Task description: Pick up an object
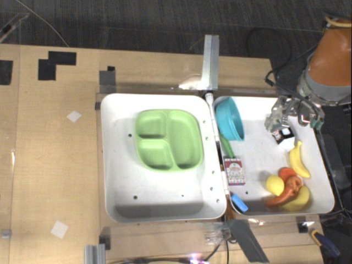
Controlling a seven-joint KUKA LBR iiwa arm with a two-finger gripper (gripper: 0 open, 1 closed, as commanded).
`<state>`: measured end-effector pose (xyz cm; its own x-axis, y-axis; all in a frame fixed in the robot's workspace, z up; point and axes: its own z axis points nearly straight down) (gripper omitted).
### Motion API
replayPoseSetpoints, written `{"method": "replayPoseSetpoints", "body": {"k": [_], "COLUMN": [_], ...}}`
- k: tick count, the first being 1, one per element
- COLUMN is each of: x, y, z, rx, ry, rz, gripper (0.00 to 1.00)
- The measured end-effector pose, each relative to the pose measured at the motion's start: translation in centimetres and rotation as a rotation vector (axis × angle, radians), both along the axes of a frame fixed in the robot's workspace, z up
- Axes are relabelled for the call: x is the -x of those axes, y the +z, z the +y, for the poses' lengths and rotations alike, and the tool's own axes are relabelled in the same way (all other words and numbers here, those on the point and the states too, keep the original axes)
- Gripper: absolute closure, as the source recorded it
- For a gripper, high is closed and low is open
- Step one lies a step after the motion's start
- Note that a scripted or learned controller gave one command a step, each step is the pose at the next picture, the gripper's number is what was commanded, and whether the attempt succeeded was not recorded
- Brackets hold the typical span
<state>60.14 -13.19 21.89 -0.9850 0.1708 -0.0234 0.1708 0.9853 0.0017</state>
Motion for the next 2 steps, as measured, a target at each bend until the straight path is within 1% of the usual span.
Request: {"method": "replayPoseSetpoints", "body": {"k": [1,2], "x": [-4.59,-4.63], "y": [0.49,0.52], "z": [-5.79,-5.69], "rx": [0.000,0.000], "ry": [-0.044,-0.042], "rz": [0.012,0.012], "gripper": [1.00,0.00]}}
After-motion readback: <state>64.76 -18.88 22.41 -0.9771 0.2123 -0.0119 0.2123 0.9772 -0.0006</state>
